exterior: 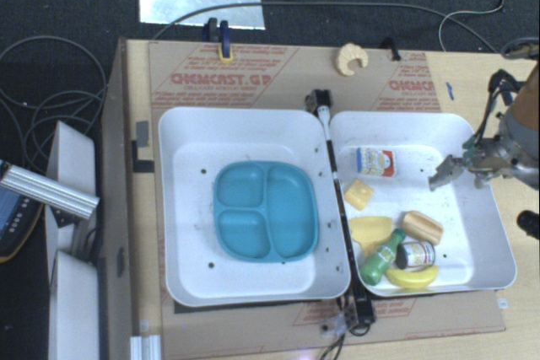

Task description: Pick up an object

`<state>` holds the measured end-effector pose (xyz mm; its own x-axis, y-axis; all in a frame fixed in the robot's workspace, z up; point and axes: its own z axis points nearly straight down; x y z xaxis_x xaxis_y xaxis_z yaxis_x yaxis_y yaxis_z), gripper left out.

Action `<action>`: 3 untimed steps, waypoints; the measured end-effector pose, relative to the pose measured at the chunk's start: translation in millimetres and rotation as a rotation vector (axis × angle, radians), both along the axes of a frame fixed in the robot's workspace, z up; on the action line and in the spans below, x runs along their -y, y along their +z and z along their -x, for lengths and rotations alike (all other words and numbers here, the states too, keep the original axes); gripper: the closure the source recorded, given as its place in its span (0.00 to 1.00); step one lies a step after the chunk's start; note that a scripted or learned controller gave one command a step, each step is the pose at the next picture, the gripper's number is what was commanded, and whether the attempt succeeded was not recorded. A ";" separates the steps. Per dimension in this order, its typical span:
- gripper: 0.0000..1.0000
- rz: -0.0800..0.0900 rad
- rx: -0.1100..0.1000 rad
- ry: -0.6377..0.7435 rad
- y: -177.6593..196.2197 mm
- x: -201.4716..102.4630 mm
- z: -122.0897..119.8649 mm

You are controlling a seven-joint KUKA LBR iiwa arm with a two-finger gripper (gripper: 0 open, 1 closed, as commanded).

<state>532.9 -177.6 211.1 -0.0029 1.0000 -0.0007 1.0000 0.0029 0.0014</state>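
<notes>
The bench [253, 72] carries my two bins. The left bin [181, 181] holds a blue divided plate [266, 211]; the right bin [472, 181] holds everything I could pick. Working down in size: a small white bottle [375, 161] lying alone near the far wall, a bread roll [421, 225], a yellow wedge [369, 228], a green bottle [381, 258], a banana [412, 276], a can [415, 254] and a cheese cube [359, 195]. My gripper [445, 174] hangs over the right bin's near-right part, carrying nothing (whether it is spread or pressed together, I cannot tell). The front heap is crowded, with pieces touching. I judge the white bottle the cleanest target: centre above it, then descend straight.
</notes>
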 end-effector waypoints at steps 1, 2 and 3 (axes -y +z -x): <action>0.00 0.001 0.006 -0.001 -124.4 -51.6 -49.4; 0.00 0.000 -0.002 0.002 -126.8 -22.9 -135.5; 0.00 0.000 0.000 0.003 -126.6 -58.4 -135.8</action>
<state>668.7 -119.2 84.5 -0.0059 1.0000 -0.0004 1.0000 0.0059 0.0010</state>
